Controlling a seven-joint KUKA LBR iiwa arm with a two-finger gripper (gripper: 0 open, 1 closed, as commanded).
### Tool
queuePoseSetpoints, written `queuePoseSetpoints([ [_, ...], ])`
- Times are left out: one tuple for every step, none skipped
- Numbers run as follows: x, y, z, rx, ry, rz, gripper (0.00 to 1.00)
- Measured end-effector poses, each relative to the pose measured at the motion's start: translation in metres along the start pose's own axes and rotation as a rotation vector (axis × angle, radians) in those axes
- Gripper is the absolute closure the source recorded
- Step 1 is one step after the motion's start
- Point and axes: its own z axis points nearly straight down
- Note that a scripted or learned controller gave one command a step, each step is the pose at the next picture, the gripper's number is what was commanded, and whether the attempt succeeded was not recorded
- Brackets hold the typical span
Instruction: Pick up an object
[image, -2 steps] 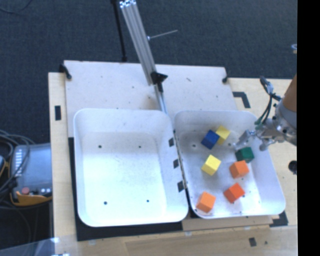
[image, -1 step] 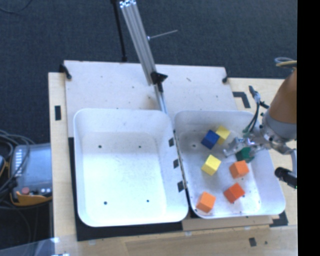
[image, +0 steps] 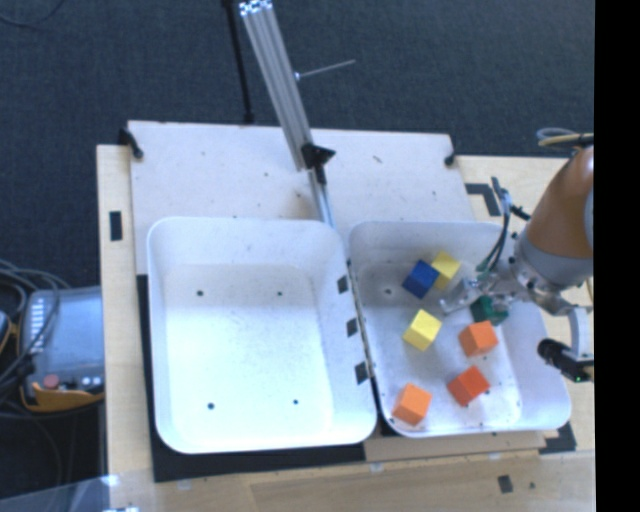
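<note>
The orange cube (image: 479, 338) sits in the right bin (image: 385, 245), right at the gripper (image: 478, 303)'s 6 o'clock, so I'd guess that's the target. Can't tell what state the gripper is in. The other blocks are scattered loose: blue cube (image: 420, 278) and yellow cube (image: 446, 266) at its 10 o'clock, touching, the rest lower down.

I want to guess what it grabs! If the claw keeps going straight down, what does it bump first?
Probably the orange block right below the claw, in the right bin. Depth is hard to judge, so it might miss.
</note>
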Motion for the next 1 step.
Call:
queuePoseSetpoints([
  [-0.0024, 0.0009, -0.0095, -0.006, -0.004, 0.007, 1.00],
])
